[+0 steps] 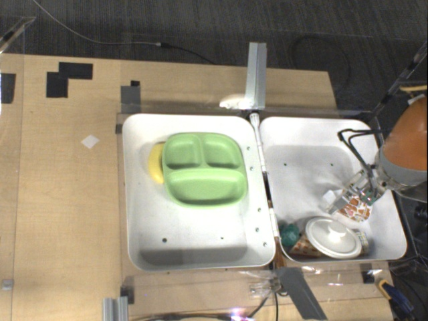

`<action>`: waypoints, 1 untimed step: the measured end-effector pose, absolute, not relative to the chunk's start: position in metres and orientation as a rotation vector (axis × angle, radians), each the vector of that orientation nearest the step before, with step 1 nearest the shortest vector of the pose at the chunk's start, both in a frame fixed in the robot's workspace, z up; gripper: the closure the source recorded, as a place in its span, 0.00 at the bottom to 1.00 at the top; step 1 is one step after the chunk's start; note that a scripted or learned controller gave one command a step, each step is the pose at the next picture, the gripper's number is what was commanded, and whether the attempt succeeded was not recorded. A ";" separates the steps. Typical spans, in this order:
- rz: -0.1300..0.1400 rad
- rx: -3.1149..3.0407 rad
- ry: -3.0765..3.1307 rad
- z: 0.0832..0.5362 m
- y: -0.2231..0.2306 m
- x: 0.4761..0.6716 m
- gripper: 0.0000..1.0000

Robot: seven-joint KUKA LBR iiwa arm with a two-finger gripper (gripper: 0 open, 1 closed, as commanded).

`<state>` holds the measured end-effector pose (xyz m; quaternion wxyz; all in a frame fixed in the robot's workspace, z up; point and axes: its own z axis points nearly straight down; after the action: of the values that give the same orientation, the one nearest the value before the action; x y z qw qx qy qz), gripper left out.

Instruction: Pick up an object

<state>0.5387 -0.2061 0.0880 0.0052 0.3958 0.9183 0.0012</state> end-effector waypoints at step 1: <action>0.007 1.519 2.736 0.089 -0.134 0.541 0.00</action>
<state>0.5406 -0.1341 0.0888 0.0059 0.4854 0.8743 0.0024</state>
